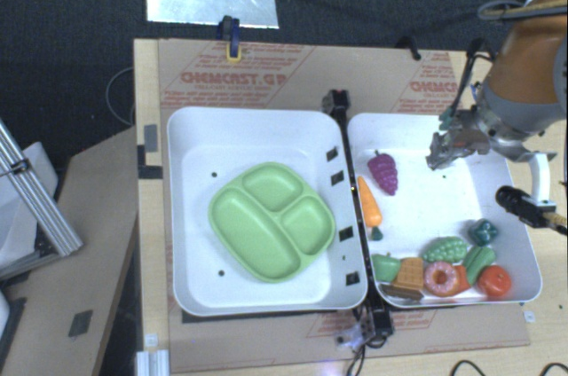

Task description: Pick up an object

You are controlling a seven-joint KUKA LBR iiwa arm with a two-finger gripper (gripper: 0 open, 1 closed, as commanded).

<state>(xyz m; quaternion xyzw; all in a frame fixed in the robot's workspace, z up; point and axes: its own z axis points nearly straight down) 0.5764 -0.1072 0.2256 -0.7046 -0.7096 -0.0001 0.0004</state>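
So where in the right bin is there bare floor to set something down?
Right bin: bare floor between the purple grapes, the gripper and the toys along the near wall. Crowded along that wall, from donut to tomato.

1. The left bin [191, 188] holds a green divided plate [271, 222].
2. In the right bin [515, 215] lie purple grapes [383, 172] and a carrot [369, 202] near its left wall.
3. A doughnut [441, 278] and a tomato [495, 280] sit among other toy foods at the near edge.
4. The gripper [440, 154] hangs over the far part of the right bin, apart from the grapes.
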